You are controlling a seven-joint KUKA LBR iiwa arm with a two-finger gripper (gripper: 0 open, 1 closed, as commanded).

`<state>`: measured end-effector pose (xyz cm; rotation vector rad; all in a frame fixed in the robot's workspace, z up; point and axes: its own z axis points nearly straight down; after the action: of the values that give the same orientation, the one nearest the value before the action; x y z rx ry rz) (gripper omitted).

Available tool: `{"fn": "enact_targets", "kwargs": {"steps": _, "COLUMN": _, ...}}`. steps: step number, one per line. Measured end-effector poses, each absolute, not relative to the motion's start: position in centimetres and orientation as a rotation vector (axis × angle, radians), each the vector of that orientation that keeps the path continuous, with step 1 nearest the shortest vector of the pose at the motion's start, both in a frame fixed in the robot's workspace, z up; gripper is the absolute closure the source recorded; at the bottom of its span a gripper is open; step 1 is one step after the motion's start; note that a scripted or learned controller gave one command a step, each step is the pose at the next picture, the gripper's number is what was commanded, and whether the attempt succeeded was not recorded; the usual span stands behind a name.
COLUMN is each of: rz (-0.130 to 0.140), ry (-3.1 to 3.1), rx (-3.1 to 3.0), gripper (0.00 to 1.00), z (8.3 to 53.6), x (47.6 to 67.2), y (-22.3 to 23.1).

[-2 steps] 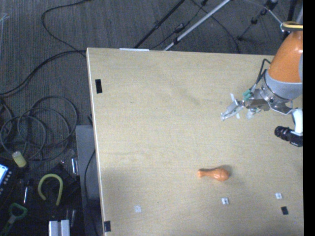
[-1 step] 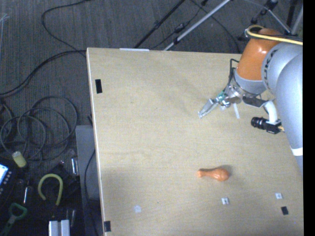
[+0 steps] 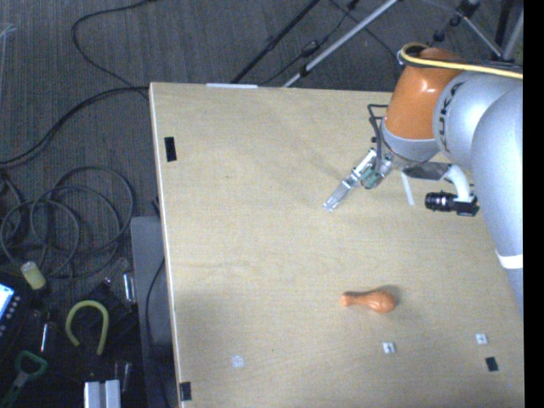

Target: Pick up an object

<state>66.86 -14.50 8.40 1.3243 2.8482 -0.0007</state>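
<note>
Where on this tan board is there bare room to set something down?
The left half of the tan wooden board is bare, from its left edge to the small orange pear-shaped object. Tightest spot is upper right, under the grey arm's claw.

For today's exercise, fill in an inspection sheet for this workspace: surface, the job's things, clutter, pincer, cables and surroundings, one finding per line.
Surface: pale wooden board with small black and white markers.
Job's things: one orange pear-shaped object lying on its side near the front.
Clutter: nothing seen on the board.
Pincer: pincer over the board's middle, apart from the object.
Cables: black loops on the floor left.
Surroundings: grey carpet, stand legs behind, green tool at left.
</note>
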Motion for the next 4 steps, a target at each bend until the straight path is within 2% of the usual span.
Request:
{"fn": "enact_targets", "kwargs": {"steps": 1, "rz": 0.005, "ry": 2.846, "rx": 1.325, "gripper": 1.0, "z": 9.4, "x": 66.9, "y": -14.4}}
{"fn": "enact_targets", "kwargs": {"steps": 2, "rz": 0.003, "ry": 2.765, "rx": 1.492, "gripper": 1.0, "z": 18.4, "x": 66.1, "y": -0.5}}
{"fn": "enact_targets", "kwargs": {"steps": 3, "rz": -0.004, "ry": 2.512, "rx": 1.884, "gripper": 1.0, "z": 22.4, "x": 63.4, "y": -7.8}}
{"fn": "enact_targets", "kwargs": {"steps": 4, "rz": -0.003, "ry": 2.479, "rx": 1.929, "gripper": 1.0, "z": 23.1, "x": 65.8, "y": -11.9}}
